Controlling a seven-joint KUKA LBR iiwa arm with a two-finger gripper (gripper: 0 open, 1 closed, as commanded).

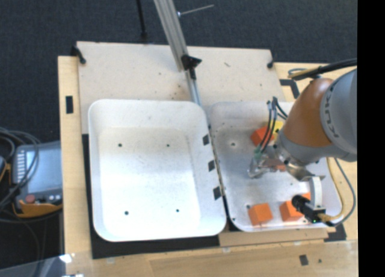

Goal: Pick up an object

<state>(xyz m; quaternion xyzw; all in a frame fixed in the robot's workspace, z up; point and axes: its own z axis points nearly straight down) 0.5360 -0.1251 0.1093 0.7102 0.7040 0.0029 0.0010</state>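
The hand (pixel 260 168) is lowered in the right bin (pixel 231 126); its opening cannot be told. The orange block (pixel 262 135) beside it could be nudged aside.

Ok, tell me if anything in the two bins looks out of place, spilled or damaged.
Nothing stands out. Three orange blocks lie in the right bin: one and another near its front edge, a third partly hidden by the arm. None looks broken or spilled over a rim. The pincer sits low over that bin's floor.
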